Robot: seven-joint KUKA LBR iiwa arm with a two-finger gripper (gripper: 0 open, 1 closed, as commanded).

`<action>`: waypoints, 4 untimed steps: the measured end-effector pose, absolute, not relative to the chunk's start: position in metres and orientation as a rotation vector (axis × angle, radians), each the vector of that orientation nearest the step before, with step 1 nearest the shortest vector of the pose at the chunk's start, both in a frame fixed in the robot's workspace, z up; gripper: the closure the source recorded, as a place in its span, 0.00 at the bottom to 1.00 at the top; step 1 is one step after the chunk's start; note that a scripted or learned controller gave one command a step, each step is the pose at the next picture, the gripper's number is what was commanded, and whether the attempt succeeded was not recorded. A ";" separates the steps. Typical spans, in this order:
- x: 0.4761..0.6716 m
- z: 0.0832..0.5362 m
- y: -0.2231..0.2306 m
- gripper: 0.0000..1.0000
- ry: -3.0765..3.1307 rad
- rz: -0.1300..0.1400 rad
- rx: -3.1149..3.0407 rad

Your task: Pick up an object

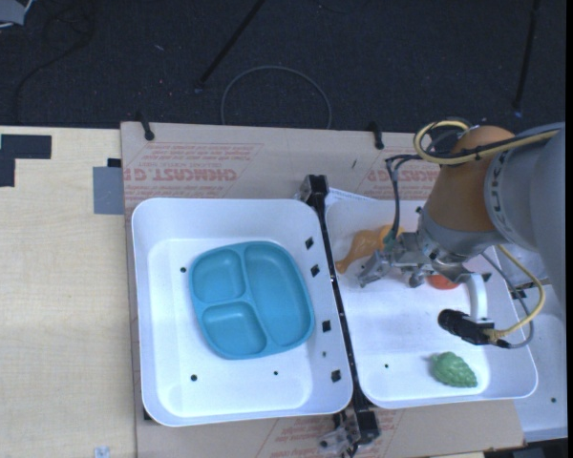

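Observation:
My gripper is low in the right bin, near its back left part. An orange object lies just behind and to the left of the gripper, close to it or touching; I cannot tell which. A small red-orange object peeks out from under the wrist. A green, knobbly object rests in the front right corner of the same bin, well apart from the gripper.
The left bin holds a blue divided plate. A black divider bar runs between the two bins. The arm covers the right bin's back right part.

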State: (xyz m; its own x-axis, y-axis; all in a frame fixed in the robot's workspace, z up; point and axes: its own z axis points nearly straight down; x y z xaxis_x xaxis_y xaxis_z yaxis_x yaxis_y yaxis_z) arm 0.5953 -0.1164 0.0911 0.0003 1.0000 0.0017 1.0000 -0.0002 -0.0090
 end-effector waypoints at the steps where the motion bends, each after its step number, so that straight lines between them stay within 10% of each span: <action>1: 0.596 0.105 -0.118 1.00 -2.212 0.005 -2.224; 4: 0.595 0.261 -0.122 1.00 -2.223 -0.002 -2.223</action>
